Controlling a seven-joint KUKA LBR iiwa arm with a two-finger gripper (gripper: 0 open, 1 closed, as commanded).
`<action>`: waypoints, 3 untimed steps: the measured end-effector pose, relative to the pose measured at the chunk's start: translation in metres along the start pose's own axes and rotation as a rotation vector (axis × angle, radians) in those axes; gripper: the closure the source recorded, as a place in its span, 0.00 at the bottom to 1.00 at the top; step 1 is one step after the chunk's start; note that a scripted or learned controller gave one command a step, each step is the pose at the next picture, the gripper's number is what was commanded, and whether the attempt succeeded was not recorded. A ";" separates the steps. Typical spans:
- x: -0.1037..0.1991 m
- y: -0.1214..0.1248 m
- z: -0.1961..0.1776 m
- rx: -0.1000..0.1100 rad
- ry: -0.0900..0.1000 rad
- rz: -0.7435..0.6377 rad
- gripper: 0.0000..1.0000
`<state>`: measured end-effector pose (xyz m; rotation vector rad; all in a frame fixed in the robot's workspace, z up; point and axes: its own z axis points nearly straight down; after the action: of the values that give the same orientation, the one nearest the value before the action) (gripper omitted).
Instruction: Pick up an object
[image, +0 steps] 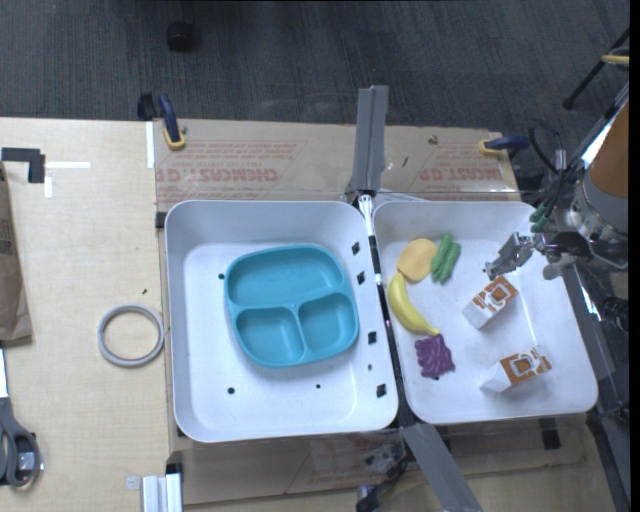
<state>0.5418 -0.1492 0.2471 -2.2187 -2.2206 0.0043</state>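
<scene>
A small part of the arm is seen at the right edge: a rounded grey body with an orange band above the wrist. Below it, a grey and black wrist block is made out, crowded with dark fittings. Black cables are looped beside it, and a spot of green is seen among them. The gripper is formed of thin, pale metallic fingers on a dark base. Finer markings cannot be made out.

Blue tray, yellow banana, purple grapes, white bins.
</scene>
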 end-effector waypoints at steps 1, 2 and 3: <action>0.025 0.057 0.108 0.001 0.000 0.489 0.00; 0.025 0.083 0.137 -0.001 0.000 -0.031 0.00; 0.042 0.110 0.156 -0.003 -0.001 0.044 0.00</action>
<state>0.6517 -0.1076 0.0911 -2.2691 -2.1728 0.0024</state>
